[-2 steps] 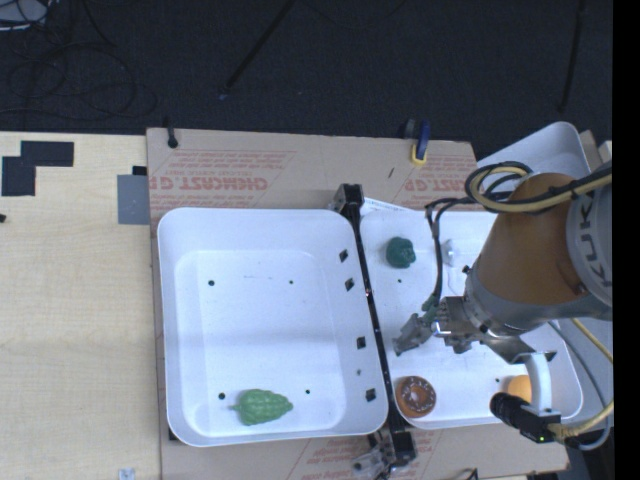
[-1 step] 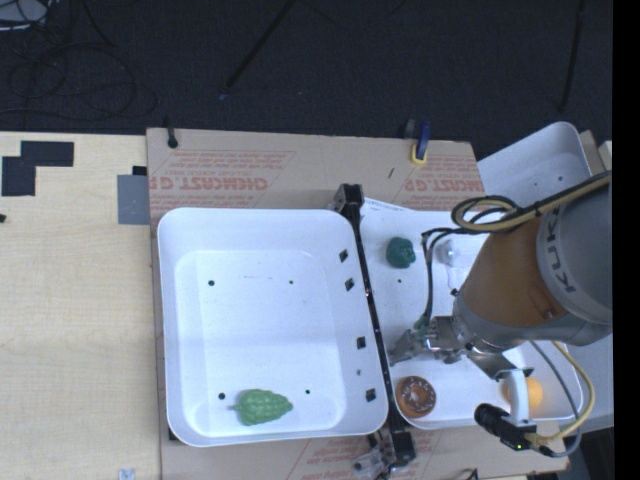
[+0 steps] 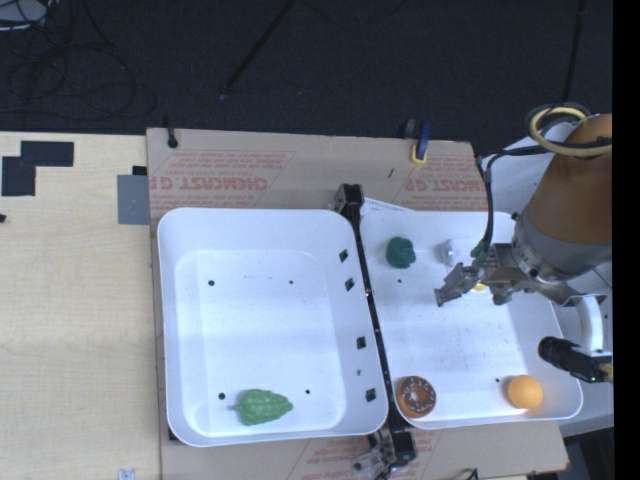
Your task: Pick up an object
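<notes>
Approach step judged. Pincer hung over right bin, centre-right of frame; opening not discernible, nothing seen held. Dark green ball just upper-left of it. Next: descent needed.

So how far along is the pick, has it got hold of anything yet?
Nothing looks picked. The gripper hangs over the right bin with nothing visible between its fingers. The dark green ball, donut and orange ball lie in that bin, and the green lumpy object in the left bin. Grasp and lift remain.
</notes>
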`<state>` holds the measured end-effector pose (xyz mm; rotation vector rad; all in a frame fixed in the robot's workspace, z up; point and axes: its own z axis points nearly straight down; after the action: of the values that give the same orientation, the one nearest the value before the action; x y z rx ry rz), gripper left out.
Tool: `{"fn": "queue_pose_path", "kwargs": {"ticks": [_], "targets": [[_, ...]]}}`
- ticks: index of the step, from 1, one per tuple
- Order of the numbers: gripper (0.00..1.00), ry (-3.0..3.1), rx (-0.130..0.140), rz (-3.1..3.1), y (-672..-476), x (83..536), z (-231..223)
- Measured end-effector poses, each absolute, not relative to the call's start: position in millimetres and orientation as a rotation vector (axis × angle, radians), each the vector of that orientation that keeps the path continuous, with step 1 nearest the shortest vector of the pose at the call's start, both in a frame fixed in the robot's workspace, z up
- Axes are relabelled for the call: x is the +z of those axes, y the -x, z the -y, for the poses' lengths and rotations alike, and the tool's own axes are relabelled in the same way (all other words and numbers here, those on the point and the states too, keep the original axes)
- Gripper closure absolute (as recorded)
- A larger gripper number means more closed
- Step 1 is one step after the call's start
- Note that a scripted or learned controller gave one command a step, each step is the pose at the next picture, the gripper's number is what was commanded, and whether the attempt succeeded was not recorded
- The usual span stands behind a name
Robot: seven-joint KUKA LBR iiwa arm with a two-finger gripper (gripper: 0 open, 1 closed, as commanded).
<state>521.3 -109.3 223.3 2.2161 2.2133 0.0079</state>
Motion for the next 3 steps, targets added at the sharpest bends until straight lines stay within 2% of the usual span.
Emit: {"fn": "queue_pose_path", "kwargs": {"ticks": [1, 2, 3], "targets": [[0.00, -2.208, 0.015, -2.222, -523.0, 351.2, 63.2], [0.00, -2.233, -0.021, -2.236, -483.0, 178.3, 23.2], [0.00, -2.218, -0.003, -2.233, -474.6, 186.8, -50.1]]}}
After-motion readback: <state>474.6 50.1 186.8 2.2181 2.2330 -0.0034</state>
